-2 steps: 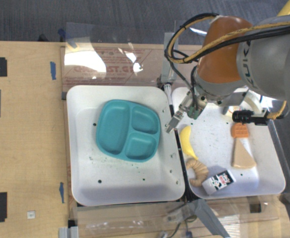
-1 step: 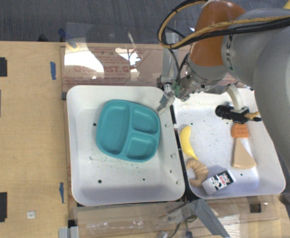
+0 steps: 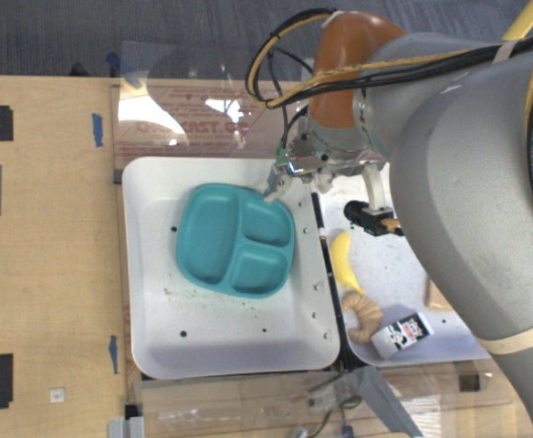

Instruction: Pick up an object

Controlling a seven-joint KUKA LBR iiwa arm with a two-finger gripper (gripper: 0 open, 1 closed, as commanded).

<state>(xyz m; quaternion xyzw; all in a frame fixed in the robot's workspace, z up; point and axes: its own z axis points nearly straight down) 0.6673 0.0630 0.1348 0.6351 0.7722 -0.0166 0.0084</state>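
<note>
Tool (image 3: 280,179) at the upper right edge of a teal divided plate (image 3: 234,240) in the left bin (image 3: 148,272), finger state indiscernible; banana (image 3: 341,261) and small carton (image 3: 403,333) in the right bin (image 3: 390,254).

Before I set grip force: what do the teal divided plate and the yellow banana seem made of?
The teal divided plate looks like moulded hard plastic with a smooth, semi-matte finish: even colour, rounded compartment walls. The yellow banana looks like smooth plastic or rubber, probably a toy: uniform, unblemished yellow. Its hardness is not visible.
</note>
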